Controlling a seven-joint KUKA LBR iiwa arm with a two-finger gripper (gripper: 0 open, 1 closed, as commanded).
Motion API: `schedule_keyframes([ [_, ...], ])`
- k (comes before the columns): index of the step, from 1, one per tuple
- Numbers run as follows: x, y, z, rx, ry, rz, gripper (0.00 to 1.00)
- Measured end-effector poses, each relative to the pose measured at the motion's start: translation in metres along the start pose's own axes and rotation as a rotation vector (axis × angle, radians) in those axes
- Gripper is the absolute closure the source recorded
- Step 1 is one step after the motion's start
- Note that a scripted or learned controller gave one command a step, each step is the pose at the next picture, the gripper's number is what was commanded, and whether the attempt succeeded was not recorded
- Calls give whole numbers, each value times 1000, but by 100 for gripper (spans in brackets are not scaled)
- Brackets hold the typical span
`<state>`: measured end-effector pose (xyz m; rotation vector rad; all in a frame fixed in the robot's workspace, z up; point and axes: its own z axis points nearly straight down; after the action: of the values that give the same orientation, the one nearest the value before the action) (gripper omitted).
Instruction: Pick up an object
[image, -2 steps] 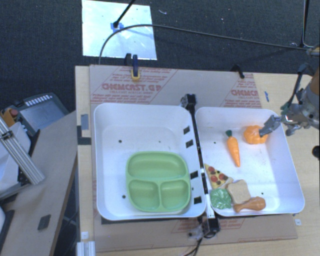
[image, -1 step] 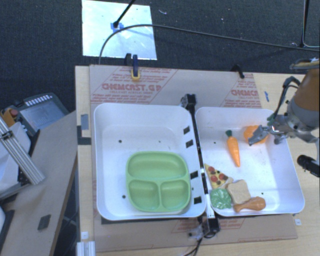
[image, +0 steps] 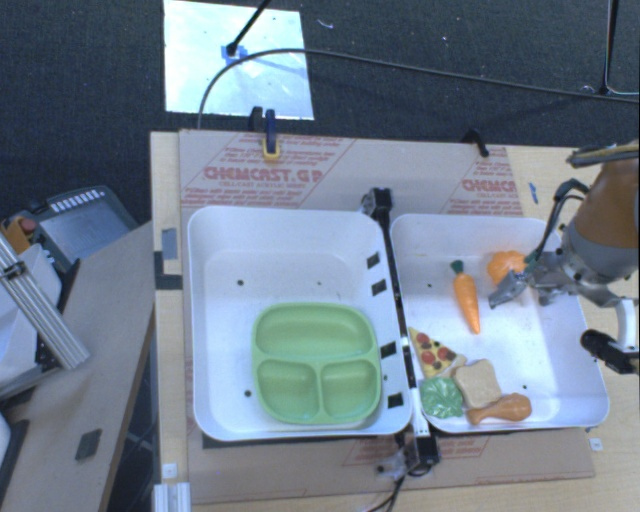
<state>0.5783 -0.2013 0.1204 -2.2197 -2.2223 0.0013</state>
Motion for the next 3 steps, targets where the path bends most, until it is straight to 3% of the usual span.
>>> schedule_keyframes([
  [1, 0, 0, 37, 0, 0, 0, 0],
  [2, 0, 2, 24, -6, -1, 0, 100],
  [3, -3, -7, -30, -6, -1, 2, 100],
])
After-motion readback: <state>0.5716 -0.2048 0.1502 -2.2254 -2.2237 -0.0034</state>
